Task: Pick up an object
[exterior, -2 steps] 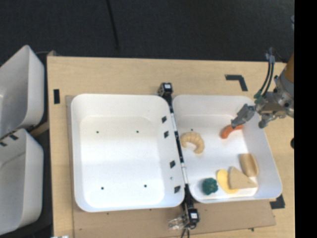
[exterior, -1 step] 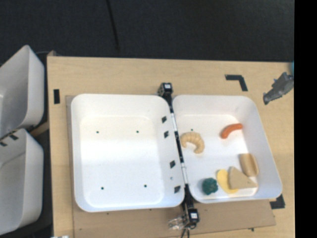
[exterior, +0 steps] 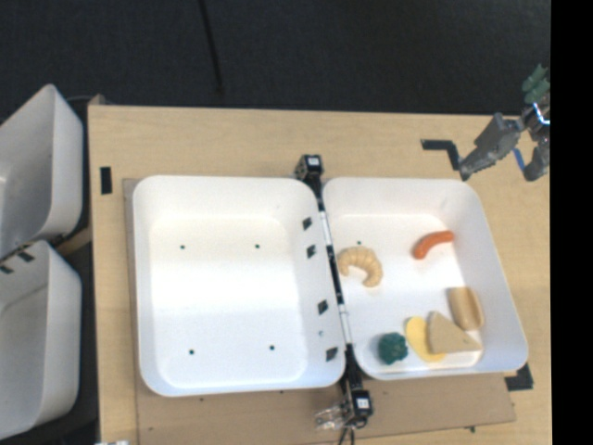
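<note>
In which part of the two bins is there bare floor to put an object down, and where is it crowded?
The left bin has bare floor from wall to wall. In the right bin, the strip along the far wall is bare, above the croissant and orange sausage. Its near right corner is crowded: broccoli, cheese wedge, bread roll.

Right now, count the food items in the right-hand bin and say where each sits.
5. A croissant near the divider, an orange sausage toward the back, a bread roll at the right wall, a cheese wedge over a yellow piece, and green broccoli in front.
</note>
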Controlling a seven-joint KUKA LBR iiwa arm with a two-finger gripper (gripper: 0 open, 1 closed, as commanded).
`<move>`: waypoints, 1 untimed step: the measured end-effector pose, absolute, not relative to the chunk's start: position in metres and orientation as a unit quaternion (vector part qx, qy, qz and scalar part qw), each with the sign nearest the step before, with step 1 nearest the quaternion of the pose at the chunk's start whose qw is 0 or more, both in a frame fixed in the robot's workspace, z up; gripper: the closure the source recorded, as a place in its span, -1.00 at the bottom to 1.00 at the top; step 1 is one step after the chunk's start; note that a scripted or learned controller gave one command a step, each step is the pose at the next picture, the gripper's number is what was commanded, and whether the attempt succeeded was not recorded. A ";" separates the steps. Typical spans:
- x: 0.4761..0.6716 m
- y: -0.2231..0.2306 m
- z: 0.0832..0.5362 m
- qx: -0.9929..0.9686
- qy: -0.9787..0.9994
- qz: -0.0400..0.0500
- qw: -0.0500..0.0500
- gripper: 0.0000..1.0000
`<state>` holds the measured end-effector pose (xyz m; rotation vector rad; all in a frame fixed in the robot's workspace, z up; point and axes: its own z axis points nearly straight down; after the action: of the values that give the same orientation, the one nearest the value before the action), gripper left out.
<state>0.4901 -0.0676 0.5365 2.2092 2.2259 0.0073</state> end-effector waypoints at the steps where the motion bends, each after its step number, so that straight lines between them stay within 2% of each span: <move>1: 0.490 0.010 0.551 0.706 0.708 0.000 0.001 -1.00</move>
<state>0.4897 0.0105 0.5513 2.2174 2.2230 0.0000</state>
